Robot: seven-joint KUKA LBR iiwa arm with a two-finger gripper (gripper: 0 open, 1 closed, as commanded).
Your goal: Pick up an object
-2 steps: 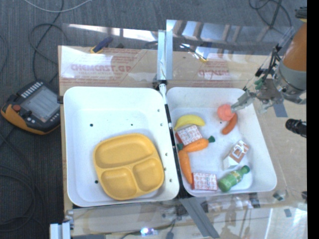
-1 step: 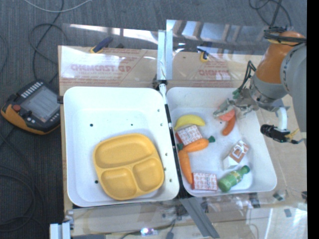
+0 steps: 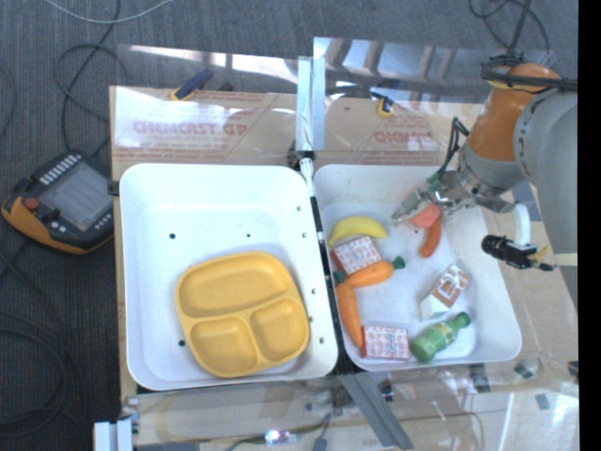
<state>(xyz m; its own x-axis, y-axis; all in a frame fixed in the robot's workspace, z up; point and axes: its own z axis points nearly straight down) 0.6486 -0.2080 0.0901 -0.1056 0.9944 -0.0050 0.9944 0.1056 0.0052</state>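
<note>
My gripper (image 3: 429, 205) is down at the back of the right bin (image 3: 502, 341), reaching in from the right. It stands open, its silver fingers (image 3: 404, 212) spread to either side. A small red-orange pepper-like piece (image 3: 430, 233) lies right under and in front of them, touching or nearly so; nothing is lifted. Left of it are a yellow banana (image 3: 359, 227), a red-and-white checked box (image 3: 356, 254) and a carrot (image 3: 374, 273). A second carrot (image 3: 349, 314) lies along the bin's left wall.
In the right bin's front half lie a small white-and-brown carton (image 3: 445, 289), a green bottle (image 3: 438, 336) and another red-and-white box (image 3: 386, 341). The left bin (image 3: 150, 205) holds a yellow divided plate (image 3: 244, 312). A teach pendant (image 3: 62, 203) rests on the floor at far left.
</note>
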